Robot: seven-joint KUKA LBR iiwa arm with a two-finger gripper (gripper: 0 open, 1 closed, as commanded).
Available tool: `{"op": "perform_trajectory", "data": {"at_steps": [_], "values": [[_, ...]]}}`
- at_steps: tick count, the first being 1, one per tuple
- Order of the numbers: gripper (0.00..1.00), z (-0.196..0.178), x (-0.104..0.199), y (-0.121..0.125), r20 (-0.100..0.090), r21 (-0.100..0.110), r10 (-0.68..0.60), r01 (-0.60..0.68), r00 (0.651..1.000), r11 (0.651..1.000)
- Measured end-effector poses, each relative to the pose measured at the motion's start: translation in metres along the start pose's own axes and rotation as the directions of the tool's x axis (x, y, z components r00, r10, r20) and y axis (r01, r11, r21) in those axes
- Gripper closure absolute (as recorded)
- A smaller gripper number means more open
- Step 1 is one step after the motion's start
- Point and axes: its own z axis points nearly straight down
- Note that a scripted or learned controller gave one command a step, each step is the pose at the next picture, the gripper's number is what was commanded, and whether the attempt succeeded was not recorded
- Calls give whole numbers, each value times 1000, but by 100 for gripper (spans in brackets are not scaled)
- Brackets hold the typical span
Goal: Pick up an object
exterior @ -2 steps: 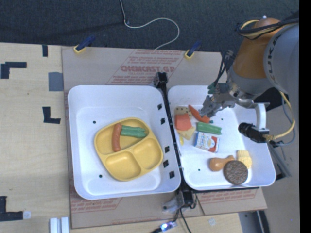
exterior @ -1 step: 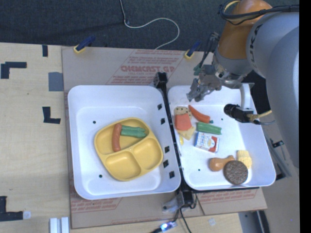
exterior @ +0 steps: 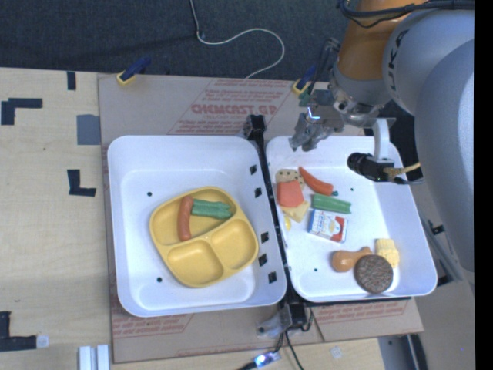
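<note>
The arm (exterior: 408, 45) enters from the upper right, its gripper (exterior: 306, 139) hanging over the right bin's (exterior: 400, 230) upper-left corner, finger state impossible to tell, the carrot (exterior: 316, 181) lying just below it.

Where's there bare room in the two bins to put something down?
Left bin: a bare strip around the yellow tray, widest along the far wall. Right bin: bare along its near-left floor. Crowded around the milk carton and cookie.
</note>
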Motion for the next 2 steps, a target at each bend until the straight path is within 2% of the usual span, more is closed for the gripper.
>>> {"op": "perform_trajectory", "data": {"at_steps": [2], "values": [[100, 1, 5, 1, 2, 2, 4, -4, 1000, 1000]]}}
